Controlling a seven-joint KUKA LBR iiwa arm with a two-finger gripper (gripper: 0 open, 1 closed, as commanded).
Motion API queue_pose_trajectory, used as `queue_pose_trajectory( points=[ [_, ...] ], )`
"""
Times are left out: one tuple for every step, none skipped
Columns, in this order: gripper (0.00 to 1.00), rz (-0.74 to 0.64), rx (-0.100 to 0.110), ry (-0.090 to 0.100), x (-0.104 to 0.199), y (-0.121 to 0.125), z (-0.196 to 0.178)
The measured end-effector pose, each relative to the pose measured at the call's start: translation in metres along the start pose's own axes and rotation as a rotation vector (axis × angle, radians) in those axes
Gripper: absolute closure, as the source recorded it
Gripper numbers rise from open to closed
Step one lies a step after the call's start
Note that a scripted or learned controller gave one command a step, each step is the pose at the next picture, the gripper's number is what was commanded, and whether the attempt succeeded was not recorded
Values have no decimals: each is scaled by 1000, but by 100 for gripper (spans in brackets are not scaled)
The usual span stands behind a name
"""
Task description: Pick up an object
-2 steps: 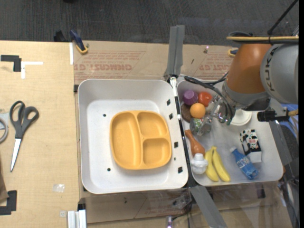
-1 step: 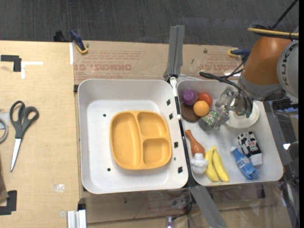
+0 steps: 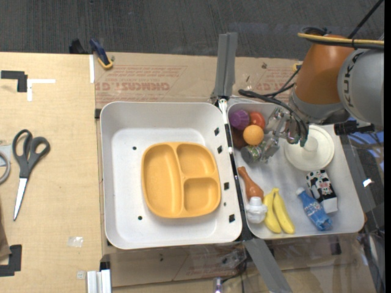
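Scissors [image 3: 25, 157] lying on tabletop [image 3: 55, 224] at far left. Left bin [image 3: 116, 224] holding yellow divided plate [image 3: 181, 179], centre frame. Cardboard behind showing mirrored print, unreadable. Right bin [image 3: 351, 221] holding purple ball [image 3: 239, 117], orange ball [image 3: 253, 134], bottle [image 3: 252, 195], bananas [image 3: 278, 211], white dish [image 3: 311, 149], cow-print carton [image 3: 321, 187]. Gripper [image 3: 269, 144] reaching down just right of orange ball, near-touching; fingers' state: cannot tell. "KUKA" partly showing on arm, upper right.

Arm [image 3: 342, 78] enters from right, orange band uppermost, wrist angled down-left. Gripper [image 3: 269, 140] low over right bin [image 3: 348, 224], near its rear-left corner.
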State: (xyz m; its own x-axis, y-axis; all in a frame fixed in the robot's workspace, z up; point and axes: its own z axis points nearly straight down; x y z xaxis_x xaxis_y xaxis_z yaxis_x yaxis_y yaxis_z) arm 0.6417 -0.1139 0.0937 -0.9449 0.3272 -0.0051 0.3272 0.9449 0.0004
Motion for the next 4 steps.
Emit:
queue_pose_trajectory(
  points=[
    [0,77,0,-3,-7,-27,-1],
    [0,230,1,3,19,16,1],
    [0,242,1,4,77,-36,1],
    [0,387,3,-8,153,-52,-1]
  ],
)
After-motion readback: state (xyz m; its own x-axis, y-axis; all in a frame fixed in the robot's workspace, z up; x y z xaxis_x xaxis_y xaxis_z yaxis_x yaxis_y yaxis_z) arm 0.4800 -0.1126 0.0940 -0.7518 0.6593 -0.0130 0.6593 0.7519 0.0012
